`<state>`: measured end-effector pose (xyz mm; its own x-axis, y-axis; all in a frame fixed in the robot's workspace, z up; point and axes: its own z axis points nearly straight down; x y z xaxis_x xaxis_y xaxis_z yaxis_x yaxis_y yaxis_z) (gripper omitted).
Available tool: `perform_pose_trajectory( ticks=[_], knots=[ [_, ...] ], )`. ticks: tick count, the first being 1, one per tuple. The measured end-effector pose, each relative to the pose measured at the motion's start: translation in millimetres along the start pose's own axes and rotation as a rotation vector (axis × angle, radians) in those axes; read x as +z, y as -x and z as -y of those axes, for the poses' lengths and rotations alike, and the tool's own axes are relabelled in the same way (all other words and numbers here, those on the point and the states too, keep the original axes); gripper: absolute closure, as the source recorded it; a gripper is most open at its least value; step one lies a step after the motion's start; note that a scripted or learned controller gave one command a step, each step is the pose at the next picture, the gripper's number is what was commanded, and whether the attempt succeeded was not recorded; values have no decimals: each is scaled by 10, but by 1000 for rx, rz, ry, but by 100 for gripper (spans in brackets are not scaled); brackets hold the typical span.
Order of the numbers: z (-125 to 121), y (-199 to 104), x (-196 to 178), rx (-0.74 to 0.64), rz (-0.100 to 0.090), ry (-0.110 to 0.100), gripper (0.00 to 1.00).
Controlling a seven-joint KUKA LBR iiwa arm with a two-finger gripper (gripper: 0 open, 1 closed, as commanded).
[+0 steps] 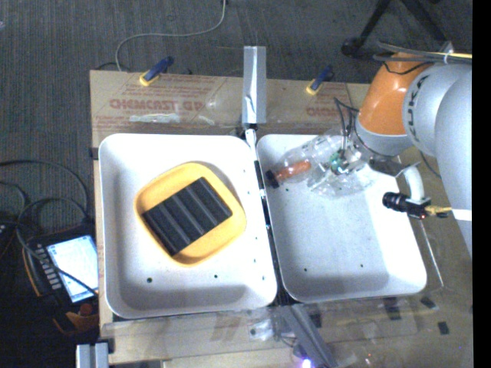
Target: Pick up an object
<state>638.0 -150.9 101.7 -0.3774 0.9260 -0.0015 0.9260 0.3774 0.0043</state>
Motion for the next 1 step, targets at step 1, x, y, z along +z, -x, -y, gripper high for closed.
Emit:
perform_pose_trajectory(
  ticks=[1],
  knots=[
    [-482, -356, -848, -52, -1, -3, 100]
  ],
)
